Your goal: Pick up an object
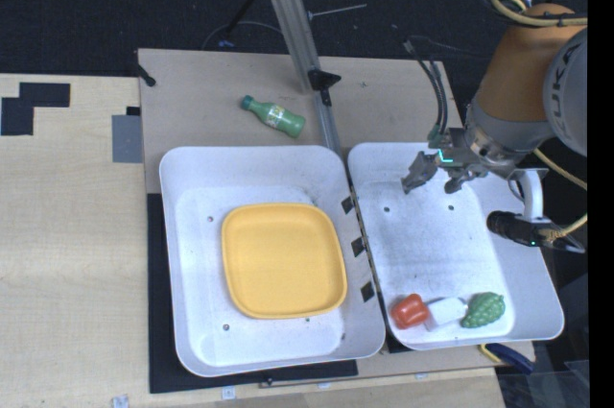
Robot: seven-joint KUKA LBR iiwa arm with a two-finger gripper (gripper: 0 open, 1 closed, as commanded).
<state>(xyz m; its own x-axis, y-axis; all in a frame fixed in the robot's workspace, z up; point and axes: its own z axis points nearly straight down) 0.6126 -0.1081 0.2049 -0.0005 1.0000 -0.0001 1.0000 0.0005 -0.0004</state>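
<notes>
You're basically at the start imo: the arm (532,80) hangs over the right bin (537,320) w/ its gripper (436,178) spread and holding nothing. Left bin's yellow plate (283,259) sits untouched, and the small stuff, green piece (484,309), red piece (410,310) and white piece (445,311), is clustered at the right bin's near edge, well apart from the fingers, so the whole grab is left

No legible text (bottle (273,115) label blurred)

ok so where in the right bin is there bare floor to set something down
The right bin is bare across its middle, between the gripper at the far end and the near edge. That edge is crowded: red pepper, white piece, green grapes.
</notes>
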